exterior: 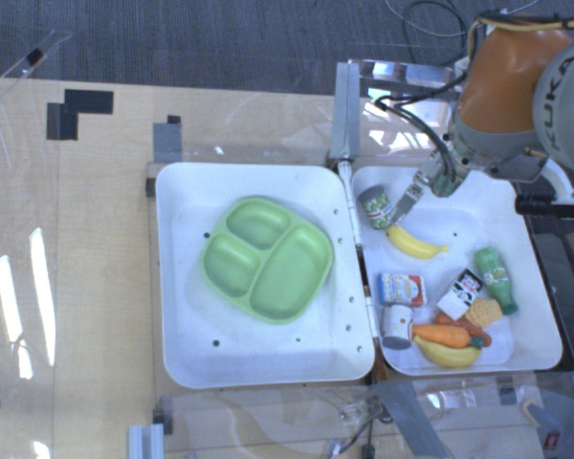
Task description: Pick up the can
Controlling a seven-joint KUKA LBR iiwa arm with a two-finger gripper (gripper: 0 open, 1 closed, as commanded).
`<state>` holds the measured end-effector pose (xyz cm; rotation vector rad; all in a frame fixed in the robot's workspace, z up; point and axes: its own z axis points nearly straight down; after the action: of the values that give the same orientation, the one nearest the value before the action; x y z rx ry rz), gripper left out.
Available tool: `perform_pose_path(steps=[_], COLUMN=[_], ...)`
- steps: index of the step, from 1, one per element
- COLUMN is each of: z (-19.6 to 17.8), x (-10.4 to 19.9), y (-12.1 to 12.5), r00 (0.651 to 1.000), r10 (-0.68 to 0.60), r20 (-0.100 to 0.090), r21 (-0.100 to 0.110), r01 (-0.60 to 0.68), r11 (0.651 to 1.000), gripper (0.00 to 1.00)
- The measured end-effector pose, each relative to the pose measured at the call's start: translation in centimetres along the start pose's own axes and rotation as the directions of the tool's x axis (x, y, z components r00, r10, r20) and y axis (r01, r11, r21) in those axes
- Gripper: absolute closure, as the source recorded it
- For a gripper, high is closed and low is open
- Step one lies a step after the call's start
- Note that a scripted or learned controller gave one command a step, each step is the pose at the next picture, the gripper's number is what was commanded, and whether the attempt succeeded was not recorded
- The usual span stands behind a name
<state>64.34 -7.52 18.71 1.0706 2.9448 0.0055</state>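
A small can (374, 206) with a green and grey label lies in the far left corner of the right bin (540, 352), close to the wall between the two bins. My gripper (405, 202) reaches down from the upper right, and its tip sits just right of the can, touching it or nearly so. I cannot tell if the can is gripped. The grey arm with its orange band (502, 75) hangs over the bin's far right corner.
A banana (416, 244) lies just below the gripper. Nearer the front are a small carton (401, 289), a grey cylinder (396, 324), a carrot (442, 335), a second banana (450, 355), a green bottle (495, 278) and a cracker (484, 312). The left bin (182, 352) holds a green divided plate (267, 258).
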Motion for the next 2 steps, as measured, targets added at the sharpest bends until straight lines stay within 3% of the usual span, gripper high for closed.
perform_pose_path(steps=[1,2], z=[0.0,0.1], x=[3.7,1.7], y=[5.8,1.8], r00=[0.996,0.992], r10=[0.088,0.125], r20=[0.0,-0.001], r21=[-0.001,0.002], r01=[-0.088,-0.125], r11=[0.996,0.992], gripper=[0.0,0.0])
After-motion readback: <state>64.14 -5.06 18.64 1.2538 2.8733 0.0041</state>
